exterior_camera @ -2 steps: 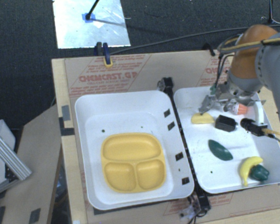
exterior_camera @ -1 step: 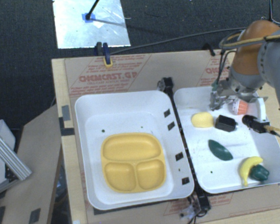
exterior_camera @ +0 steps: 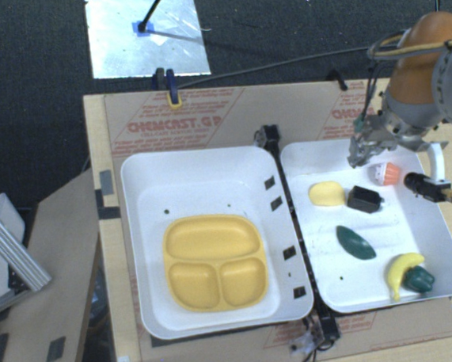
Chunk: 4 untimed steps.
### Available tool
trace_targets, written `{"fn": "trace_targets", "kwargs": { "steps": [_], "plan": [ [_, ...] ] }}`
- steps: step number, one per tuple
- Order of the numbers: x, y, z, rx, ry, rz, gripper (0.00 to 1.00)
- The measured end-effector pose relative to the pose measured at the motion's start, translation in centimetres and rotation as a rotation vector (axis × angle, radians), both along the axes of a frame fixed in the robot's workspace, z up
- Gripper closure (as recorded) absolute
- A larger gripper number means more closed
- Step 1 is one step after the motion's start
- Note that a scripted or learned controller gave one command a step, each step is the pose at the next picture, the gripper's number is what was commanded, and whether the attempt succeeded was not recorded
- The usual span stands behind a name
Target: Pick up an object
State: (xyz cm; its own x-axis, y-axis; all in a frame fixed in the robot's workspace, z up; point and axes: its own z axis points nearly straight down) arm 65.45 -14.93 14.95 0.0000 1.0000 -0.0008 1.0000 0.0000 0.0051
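You see the two-finger gripper (exterior_camera: 360,156), grip state indiscernible, near the right white bin's (exterior_camera: 438,235) far edge; nothing lifted yet.

Smooth white plastic bins (exterior_camera: 209,166) hold a matt yellow plastic tray (exterior_camera: 215,262).
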Motion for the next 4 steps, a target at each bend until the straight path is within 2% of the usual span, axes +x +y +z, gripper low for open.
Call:
{"fn": "trace_targets", "kwargs": {
  "steps": [2, 3, 4],
  "plan": [
    [0.0, 0.8, 9.6, 0.0, -0.001, 0.006, 1.0],
    [-0.9, 6.9, 8.8, 0.002, 0.004, 0.009, 1.0],
    [-1.8, 11.8, 7.7, 0.002, 0.005, 0.008, 1.0]
  ]
}}
